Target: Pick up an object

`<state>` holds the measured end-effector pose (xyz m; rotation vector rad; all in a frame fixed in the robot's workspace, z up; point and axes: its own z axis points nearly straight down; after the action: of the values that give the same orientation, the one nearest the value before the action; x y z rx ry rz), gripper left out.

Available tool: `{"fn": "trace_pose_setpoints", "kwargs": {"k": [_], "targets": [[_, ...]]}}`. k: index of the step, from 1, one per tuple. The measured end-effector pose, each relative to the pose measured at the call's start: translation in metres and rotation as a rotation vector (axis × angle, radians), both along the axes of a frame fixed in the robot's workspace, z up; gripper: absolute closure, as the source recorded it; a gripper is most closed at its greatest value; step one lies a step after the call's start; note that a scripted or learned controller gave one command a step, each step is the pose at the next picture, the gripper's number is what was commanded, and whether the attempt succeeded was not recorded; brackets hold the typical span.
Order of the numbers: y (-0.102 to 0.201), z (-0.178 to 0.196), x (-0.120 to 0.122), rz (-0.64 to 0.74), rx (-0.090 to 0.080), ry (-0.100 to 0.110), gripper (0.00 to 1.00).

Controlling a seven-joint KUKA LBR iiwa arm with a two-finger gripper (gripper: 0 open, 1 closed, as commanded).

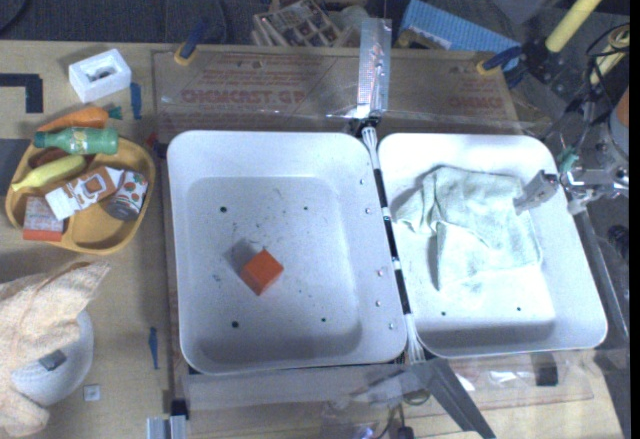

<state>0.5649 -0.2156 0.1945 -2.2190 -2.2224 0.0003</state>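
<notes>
At the 7 o'clock corner of the view, nearest the camera, a crumpled beige cloth (45,312) lay on the wooden bench beside a rounded white object (45,372). Two shallow white plastic bins sat side by side across the middle.

The left white bin (190,227) held a small orange cube-shaped block (264,272) near its centre, slightly toward 6 o'clock, with a small grey piece (241,254) touching it at 10 o'clock. The right white bin (570,317) held a rumpled pale green-white rag (465,217), spread from its centre toward 12 o'clock.

The grey two-finger gripper (538,189) reached in at 3 o'clock of the right bin, at the rag's 3 o'clock edge. Whether it was released or clenched could not be told, nor whether it had hold of the rag.

Behind the bins at 12 o'clock stood a clear plastic panel (260,92) with faint red lettering, too blurred to read reliably.

At 9 o'clock, a yellow bowl (100,242) held toy food: a green bottle (80,140), a yellow banana (45,172), and printed packets with illegible labels. A small white box (100,75) sat at 10 o'clock.
</notes>
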Motion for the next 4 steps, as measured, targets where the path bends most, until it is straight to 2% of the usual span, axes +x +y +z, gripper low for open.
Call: {"fn": "trace_pose_setpoints", "kwargs": {"k": [1, 2, 3, 4], "targets": [[0.022, -0.013, -0.023, -0.006, 0.0, 0.001, 0.0], [0.074, -0.104, 0.033, 0.026, -0.004, -0.013, 0.0], [0.117, -0.097, 0.103, 0.259, -0.003, -0.005, 0.0], [0.075, 0.03, 0.09, -0.047, -0.004, -0.005, 0.0]]}}
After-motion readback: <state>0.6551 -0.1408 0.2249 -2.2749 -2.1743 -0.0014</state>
